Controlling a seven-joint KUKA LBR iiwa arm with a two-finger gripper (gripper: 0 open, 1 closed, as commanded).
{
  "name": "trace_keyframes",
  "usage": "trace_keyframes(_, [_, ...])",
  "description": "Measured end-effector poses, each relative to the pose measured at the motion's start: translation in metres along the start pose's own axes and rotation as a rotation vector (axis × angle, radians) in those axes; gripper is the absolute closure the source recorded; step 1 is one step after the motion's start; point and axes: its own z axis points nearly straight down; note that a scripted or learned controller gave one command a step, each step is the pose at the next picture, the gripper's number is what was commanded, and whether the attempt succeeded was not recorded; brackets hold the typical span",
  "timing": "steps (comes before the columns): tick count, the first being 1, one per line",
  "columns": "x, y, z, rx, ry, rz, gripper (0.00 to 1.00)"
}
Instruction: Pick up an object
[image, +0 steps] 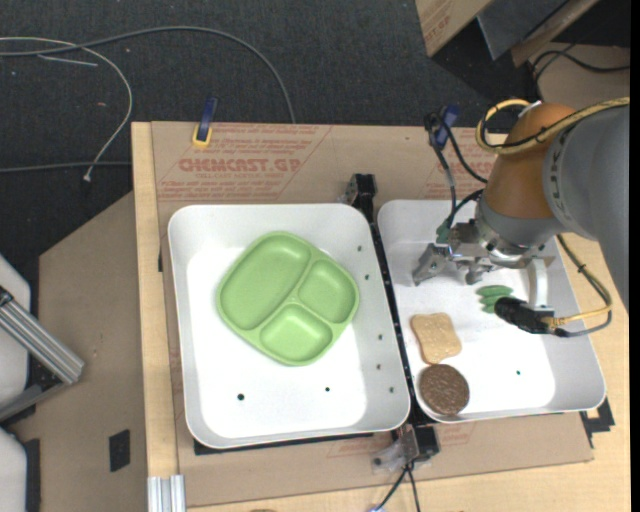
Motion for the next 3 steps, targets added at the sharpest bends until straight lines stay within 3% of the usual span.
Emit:
trace_keyframes(1, [0.000, 0.000, 0.008, -0.004, -0.001, -0.001, 0.00])
trace_keyframes(2, [0.001, 0.001, -0.004, -0.007, 0.000, 0.000, 1.00])
trace_keyframes(3, [0.001, 0.006, -0.068, -0.015, -0.003, -0.002, 1.00])
